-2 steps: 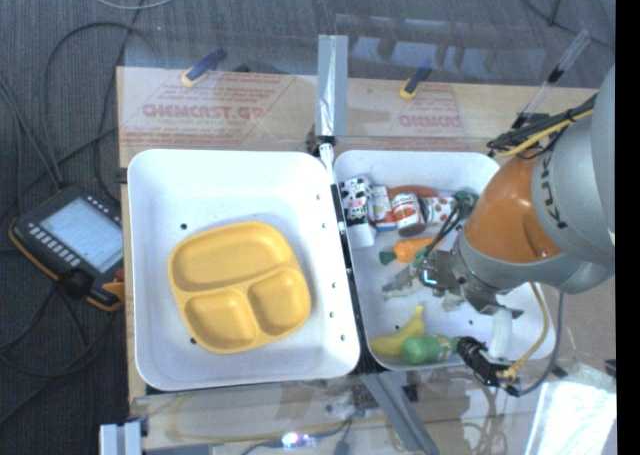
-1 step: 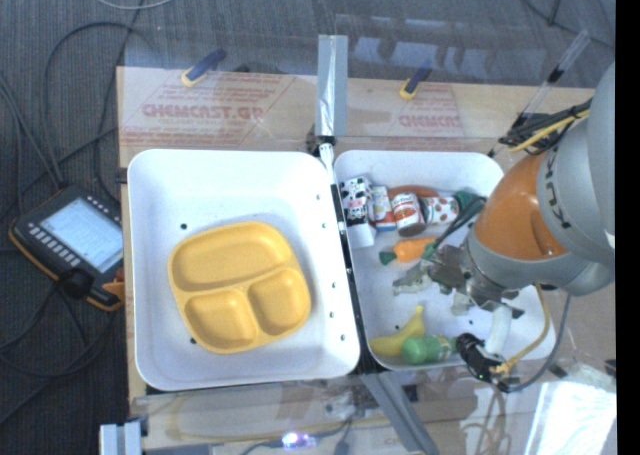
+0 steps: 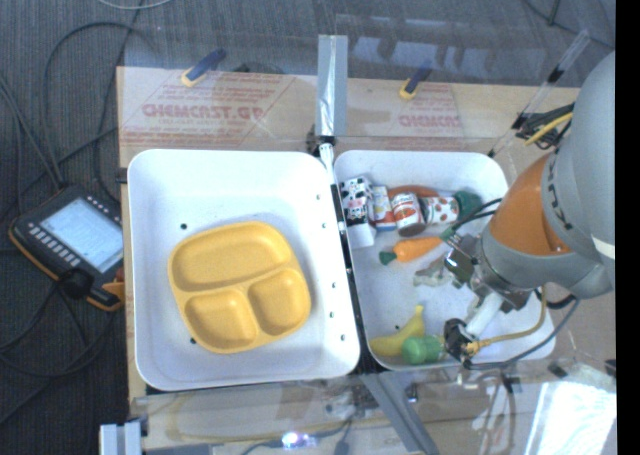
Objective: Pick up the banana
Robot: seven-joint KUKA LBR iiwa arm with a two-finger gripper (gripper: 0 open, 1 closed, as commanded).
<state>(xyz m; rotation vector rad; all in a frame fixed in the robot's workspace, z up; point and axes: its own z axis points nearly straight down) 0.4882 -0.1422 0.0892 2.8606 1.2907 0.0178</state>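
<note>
Banana (image 3: 392,341) is lying against the right bin's (image 3: 395,293) near wall, below and slightly left of your pincer (image 3: 447,268) in the view, its long axis running along that wall; you are not seeing whether the pincer is apart or together.

One end of the banana (image 3: 393,339) is tucked behind some green thing (image 3: 423,348), and the arm (image 3: 548,218) pretty much covers the right bin (image 3: 385,288) along its right side.

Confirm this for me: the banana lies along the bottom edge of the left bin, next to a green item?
Not quite. The camera view shows the banana along the bottom edge of the right bin, not the left, next to a green item.
</note>
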